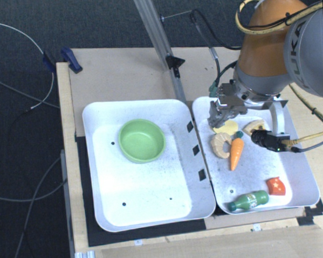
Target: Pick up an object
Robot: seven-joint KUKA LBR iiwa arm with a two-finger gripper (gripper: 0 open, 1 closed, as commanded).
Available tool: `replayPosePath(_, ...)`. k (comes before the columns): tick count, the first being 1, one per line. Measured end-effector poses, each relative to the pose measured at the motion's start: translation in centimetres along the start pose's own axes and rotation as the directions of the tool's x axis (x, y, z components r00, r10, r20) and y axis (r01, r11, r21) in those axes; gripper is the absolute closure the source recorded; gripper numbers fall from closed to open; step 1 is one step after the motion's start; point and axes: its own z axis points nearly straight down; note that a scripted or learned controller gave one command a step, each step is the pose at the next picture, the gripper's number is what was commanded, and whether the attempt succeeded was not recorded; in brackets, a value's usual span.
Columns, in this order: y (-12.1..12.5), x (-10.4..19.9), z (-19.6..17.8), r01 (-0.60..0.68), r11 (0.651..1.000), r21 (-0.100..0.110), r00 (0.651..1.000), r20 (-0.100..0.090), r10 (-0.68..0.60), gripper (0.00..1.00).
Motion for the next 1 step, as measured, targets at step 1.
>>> replayPosePath(1,0.24,5.79,1.97,-0.001,1.0,0.008,1.0,0.0,0.001,1.0)
